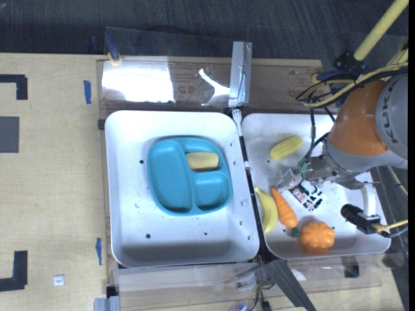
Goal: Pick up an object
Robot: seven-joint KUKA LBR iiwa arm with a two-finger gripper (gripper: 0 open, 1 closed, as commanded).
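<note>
Hovering mid right bin (363, 248), jaws' state unclear, carrot (284, 207) just beside.

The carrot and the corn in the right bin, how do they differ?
The carrot is orange with a green end; the corn is pale yellow. The carrot tapers to a point, while the corn is a blunt cob. The carrot lies near the bin's front, touching the pumpkin; the corn lies apart, farther back. Both are toy foods lying flat in the right bin.
</note>
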